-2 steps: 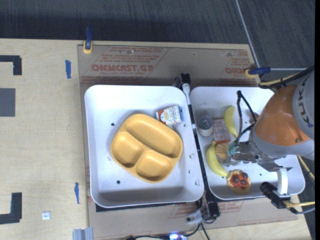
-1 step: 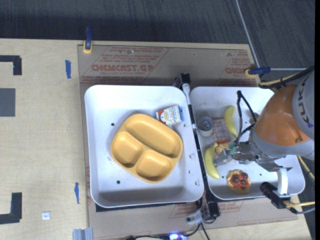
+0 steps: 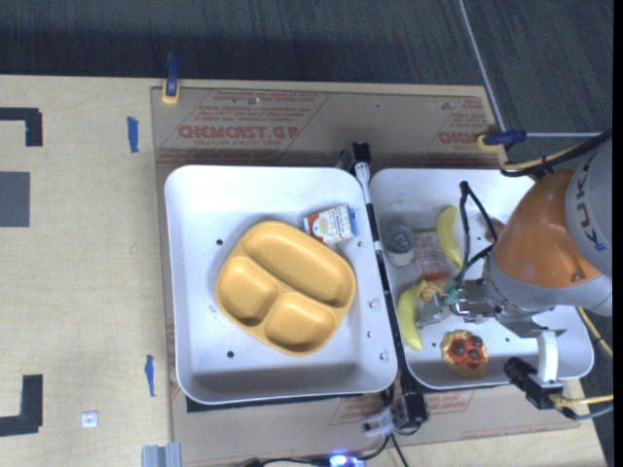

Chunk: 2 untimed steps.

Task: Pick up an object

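A pale wooden desk (image 3: 78,290) sits against dark grey carpet, with a brown cardboard sheet (image 3: 243,125) printed in red lettering under two shallow white bins. A few strips of blue tape (image 3: 132,134) mark the desk's left part.

The left bin (image 3: 195,348) has smooth rounded corners and holds a glossy yellow tray (image 3: 284,286) with three moulded compartments, lying at a slant. Just beyond its upper right corner lies a small orange-and-white carton (image 3: 331,223).

The right bin (image 3: 574,358) is more crowded. A grey round cap (image 3: 398,240) sits near its left wall, with a curved yellow banana (image 3: 447,236) to its right. A second banana (image 3: 408,316) lies along the left wall lower down. Near the front wall rests a round, mottled orange-and-dark object (image 3: 463,350).

The arm reaches in from the right, its orange band (image 3: 545,236) bulky above the wrist, black cables looping over it. The claw (image 3: 435,304) points left and down into the clutter between the lower banana and the mottled object; I cannot tell how its fingers stand, nor whether anything is caught there.
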### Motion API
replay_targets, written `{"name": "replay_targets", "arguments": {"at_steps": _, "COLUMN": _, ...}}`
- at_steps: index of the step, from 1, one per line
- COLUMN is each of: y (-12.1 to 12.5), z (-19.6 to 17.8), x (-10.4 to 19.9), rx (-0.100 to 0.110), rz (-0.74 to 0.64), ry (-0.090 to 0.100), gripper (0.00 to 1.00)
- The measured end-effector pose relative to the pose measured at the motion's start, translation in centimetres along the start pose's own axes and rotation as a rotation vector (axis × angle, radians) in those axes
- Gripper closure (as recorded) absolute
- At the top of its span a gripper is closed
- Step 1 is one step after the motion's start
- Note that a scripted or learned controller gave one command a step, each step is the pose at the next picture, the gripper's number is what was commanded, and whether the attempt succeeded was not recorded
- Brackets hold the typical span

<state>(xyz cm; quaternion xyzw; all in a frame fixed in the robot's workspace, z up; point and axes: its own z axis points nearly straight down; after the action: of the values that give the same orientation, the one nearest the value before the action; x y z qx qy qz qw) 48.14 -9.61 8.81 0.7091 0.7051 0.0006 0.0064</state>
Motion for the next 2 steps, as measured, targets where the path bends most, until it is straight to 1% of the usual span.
{"name": "replay_targets", "arguments": {"at_steps": 1, "y": 0.13, "z": -0.92, "x": 0.17, "rx": -0.003, "rz": -0.002, "ry": 0.002, "gripper": 1.0}}
{"name": "replay_targets", "arguments": {"at_steps": 2, "y": 0.13, "z": -0.92, "x": 0.19, "rx": -0.003, "rz": -0.002, "ry": 0.002, "gripper": 0.0}}
